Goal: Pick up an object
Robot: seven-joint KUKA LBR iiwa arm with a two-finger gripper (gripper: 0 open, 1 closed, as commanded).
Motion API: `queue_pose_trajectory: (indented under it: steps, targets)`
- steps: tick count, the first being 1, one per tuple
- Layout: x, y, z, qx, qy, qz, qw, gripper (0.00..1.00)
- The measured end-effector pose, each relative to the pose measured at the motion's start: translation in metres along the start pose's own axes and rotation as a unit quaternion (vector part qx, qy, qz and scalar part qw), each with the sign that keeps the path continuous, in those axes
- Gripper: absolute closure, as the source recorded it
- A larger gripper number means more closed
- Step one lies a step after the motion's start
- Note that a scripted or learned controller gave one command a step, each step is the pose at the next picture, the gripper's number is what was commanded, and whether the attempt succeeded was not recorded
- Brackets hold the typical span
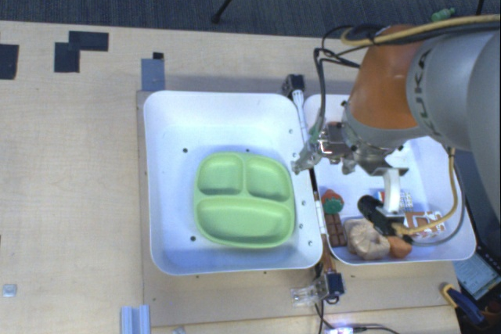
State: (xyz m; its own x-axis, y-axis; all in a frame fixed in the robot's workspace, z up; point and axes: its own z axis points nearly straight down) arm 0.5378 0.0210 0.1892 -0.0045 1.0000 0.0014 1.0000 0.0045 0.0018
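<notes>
A green divided plate (244,200) lies in the left bin (164,168), well left of the gripper (354,162). Small objects (368,235) are heaped just below it in the right bin (462,242), presumably as picking stock. Nothing is seen held.

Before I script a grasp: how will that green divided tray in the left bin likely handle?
The green divided tray looks like stiff moulded plastic, probably light. It lies flat and wide, so rolling or tipping seems unlikely. Its smooth rounded rim may slip from the end effector.
</notes>
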Motion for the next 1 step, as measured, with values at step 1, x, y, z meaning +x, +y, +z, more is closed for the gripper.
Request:
queue_pose_trajectory:
  steps: [1]
  targets:
    - [-0.0902, -0.0402, -0.0350, 0.000, -0.001, 0.002, 1.0000, 0.00]
